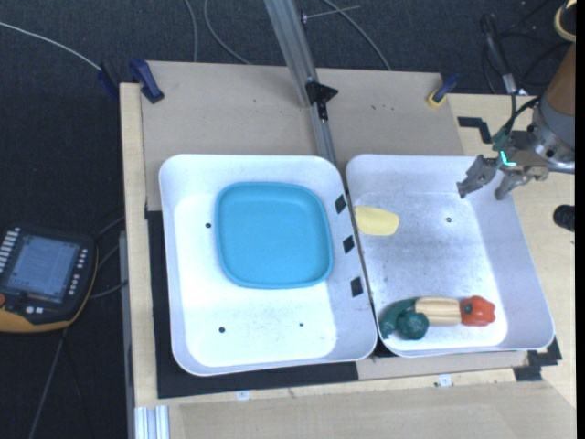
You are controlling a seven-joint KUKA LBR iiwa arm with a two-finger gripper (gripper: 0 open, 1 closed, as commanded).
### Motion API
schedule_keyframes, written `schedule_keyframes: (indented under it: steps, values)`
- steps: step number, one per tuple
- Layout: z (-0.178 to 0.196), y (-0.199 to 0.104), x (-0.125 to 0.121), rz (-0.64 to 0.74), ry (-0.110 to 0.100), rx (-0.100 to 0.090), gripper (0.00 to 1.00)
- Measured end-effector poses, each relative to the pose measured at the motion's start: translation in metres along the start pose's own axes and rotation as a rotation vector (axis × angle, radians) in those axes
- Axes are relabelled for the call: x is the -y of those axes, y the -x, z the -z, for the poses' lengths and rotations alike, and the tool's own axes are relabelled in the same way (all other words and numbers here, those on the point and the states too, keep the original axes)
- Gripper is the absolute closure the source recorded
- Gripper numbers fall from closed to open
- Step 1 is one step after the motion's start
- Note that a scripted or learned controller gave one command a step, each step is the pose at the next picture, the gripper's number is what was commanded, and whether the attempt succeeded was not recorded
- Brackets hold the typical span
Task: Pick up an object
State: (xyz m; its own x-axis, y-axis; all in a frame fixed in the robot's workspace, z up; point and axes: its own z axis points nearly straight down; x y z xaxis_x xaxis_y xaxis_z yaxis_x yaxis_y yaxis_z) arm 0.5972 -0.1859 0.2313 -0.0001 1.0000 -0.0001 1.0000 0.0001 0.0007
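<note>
The gripper (490,183) hangs open and empty over the right bin's (512,245) far edge — a descent here likely closes on nothing.

Grey metal hand (490,182) with two dark fingers; small teal light; black cables along the wrist.

End effector (488,180) open, empty, over right bin's (430,254) far corner.
</note>
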Motion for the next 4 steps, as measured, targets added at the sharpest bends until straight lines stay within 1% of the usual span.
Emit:
schedule_keyframes:
  steps: [1, 2, 3, 4]
  values:
    - [0.000, 0.000, 0.000, 0.000, 0.000, 0.000, 0.00]
    - [-0.043, 0.000, -0.004, 0.000, -0.004, -0.001, 0.00]
    - [-0.105, 0.002, -0.001, 0.000, -0.006, -0.001, 0.00]
    - [-0.137, 0.001, 0.000, 0.000, -0.003, -0.001, 0.00]
